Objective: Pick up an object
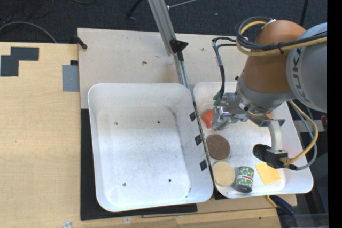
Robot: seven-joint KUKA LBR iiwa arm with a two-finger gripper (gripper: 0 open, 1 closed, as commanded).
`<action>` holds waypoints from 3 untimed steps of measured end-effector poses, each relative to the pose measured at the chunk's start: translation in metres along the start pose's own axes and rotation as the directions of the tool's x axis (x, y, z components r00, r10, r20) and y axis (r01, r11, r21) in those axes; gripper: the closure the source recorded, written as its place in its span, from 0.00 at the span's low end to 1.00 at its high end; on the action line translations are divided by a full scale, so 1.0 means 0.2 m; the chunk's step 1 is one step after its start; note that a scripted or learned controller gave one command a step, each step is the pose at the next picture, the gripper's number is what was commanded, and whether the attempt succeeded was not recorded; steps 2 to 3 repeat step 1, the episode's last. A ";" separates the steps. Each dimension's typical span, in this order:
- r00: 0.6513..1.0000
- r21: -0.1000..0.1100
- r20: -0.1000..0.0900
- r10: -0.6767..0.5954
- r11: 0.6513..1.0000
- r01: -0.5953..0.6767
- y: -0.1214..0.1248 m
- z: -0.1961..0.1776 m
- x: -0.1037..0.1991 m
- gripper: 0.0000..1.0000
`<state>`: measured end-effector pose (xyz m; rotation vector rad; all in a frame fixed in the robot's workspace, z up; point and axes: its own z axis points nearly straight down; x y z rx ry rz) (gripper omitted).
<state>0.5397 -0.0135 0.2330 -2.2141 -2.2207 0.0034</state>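
Overhead, two white bins [101, 115] on a pale, perhaps wooden bench [123, 56].

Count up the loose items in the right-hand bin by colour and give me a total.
Brown: 1, round disc
Tan: 1, round disc
Green and white: 1, small can
Yellow: 1, flat block
Orange: 1, piece partly hidden by the tool
Total: 5

The arm [278, 61] covers much of the right bin [299, 181], hiding its far rim and right wall. An orange object [207, 116] shows as a sliver beside the gripper [219, 121], the rest hidden behind the wrist. The gripper's tips are too small and cluttered to read. The label on the green can [245, 179] is too blurred to make out. The arm's upper links run off the right edge.
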 end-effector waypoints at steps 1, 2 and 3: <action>1.000 0.001 0.000 -0.001 1.000 0.001 -0.08 0.06 0.24 1.00; 1.000 0.001 0.000 -0.001 1.000 0.001 -0.08 0.06 0.24 1.00; 1.000 0.001 0.000 -0.001 1.000 0.001 -0.08 0.06 0.24 1.00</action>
